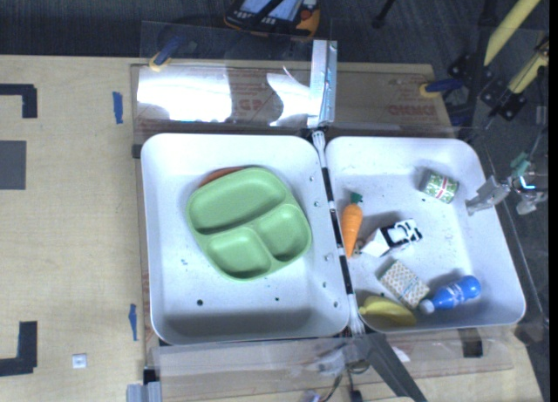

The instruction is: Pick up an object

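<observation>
Wooden bench [70, 217] with two white bins on it, pretty standard setup. All the pickable stuff is in the right bin [471, 152]. There's a carrot [350, 226] lying right up against the divider on the bin's left side, pointing roughly up and down in the shot. Just beside it is a small black and white box [399, 235], tilted. Below that is a checkered packet [404, 282], and a blue bottle [452, 294] lies on its side just beside the packet, white cap toward it. A banana [388, 310] is tucked along the near rim, close under the packet. A little green and white can [438, 186] sits off by itself near the far right corner. My gripper [493, 193] is over the right rim of that bin, near the can but apart from it, and it's holding nothing that I can see. Honestly can't tell from this angle whether it's open or closed, it's just a grey blur at the edge. Over in the left bin [166, 165] a green divided plate [249, 221] lies tilted, with something reddish [222, 173] peeking out from under its far edge. Behind the bins a handheld controller [270, 5] lies on the dark floor.
</observation>
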